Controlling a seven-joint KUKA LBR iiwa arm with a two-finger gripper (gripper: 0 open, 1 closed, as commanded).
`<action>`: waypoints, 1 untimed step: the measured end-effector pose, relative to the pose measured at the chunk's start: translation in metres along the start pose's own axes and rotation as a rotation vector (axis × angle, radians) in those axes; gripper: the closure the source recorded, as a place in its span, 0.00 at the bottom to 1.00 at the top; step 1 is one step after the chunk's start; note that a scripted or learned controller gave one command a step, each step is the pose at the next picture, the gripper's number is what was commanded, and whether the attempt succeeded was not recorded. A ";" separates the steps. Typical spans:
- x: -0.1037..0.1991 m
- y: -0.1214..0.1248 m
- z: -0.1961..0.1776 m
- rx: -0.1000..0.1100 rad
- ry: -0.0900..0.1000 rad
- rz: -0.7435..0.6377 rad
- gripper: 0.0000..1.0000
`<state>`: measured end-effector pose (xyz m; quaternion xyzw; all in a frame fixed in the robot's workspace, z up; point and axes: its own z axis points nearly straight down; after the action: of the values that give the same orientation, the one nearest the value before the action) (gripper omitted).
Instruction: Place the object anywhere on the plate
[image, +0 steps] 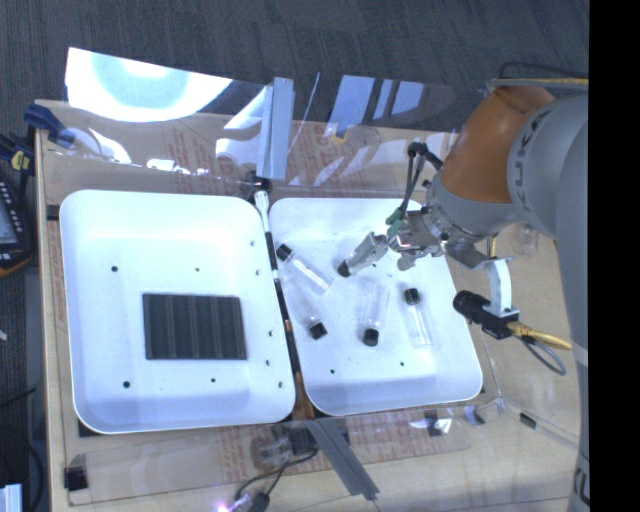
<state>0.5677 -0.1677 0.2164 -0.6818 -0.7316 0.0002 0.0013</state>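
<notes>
Tool (362, 255) over vials (372, 312) — no legible labels

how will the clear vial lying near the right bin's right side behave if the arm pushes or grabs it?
The clear vial lies on its side and looks cylindrical, so a sideways push would probably roll it. Its body looks see-through and smooth, likely slippery and light. The black cap on one end may make it curve as it rolls. The end effector sits over the right bin.

Left bin (100, 230) lies open around the dark plate (195, 326) (vials (372, 308) crowd the right bin (450, 375)).
</notes>
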 end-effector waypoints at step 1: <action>0.066 -0.087 -0.038 0.000 -0.001 -0.360 1.00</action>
<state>0.4766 -0.1080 0.2543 -0.5398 -0.8418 0.0004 0.0009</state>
